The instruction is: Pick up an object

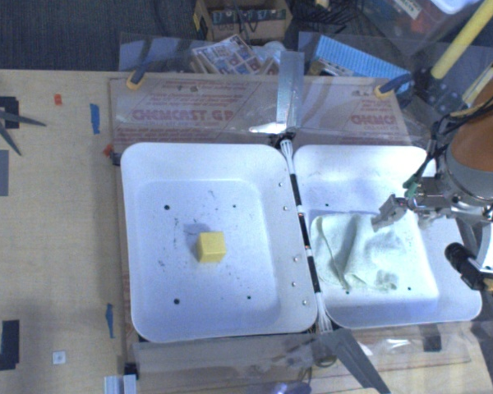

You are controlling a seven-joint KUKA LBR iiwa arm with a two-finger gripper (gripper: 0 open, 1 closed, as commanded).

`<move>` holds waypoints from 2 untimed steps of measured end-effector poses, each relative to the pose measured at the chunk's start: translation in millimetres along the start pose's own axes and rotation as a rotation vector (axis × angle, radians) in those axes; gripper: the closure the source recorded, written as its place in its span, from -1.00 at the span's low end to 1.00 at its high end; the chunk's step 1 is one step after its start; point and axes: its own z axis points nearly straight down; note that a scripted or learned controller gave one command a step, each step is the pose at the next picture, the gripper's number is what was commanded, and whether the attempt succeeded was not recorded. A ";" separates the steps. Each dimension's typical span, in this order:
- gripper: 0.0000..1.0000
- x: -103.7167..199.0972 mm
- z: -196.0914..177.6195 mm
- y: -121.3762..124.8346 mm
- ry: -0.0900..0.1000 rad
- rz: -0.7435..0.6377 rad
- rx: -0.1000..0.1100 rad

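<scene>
A small yellow cube sits near the centre of the left bin, upright on the floor of the tray, well apart from all 4 walls, with bare white surface on every side of it. The floor around it carries dark specks and a few small holes. The right bin adjoins along a shared centre seam and holds 1 item: a crumpled pale green cloth, bunched across the lower half and lying close to the seam-side wall. The end effector is over the right bin, above the cloth's upper right part, reaching in from the right edge; nothing is seen between its fingers, and whether they stand wide or narrow cannot be told. The wooden counter lies open to the left of the bins.
</scene>
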 end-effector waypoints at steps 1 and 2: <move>-1.00 23.8 111.0 -43.2 -0.001 0.175 -0.014; 1.00 21.7 101.7 -43.2 0.000 0.180 -0.015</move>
